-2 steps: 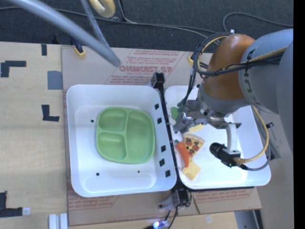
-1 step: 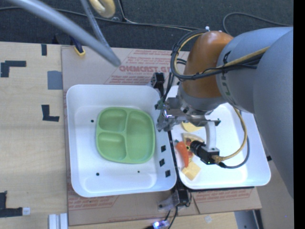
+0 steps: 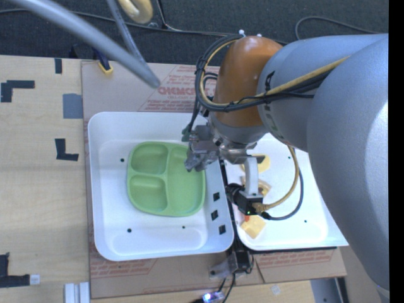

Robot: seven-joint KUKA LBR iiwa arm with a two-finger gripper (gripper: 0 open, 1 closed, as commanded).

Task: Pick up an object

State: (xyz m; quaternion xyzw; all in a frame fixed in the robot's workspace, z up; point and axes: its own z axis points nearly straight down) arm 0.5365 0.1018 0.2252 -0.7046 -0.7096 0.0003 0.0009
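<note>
I found the jaws [image 3: 197, 160] low over the green divided plate's [image 3: 165, 178] right edge in the left bin [image 3: 107, 188]; their opening I could not tell. Risk: a thin rim could slip, or tilt against the bin wall.

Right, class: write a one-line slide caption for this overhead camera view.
Grey arm reaches in from the right, claw over the green tray's edge in the left bin.
</note>
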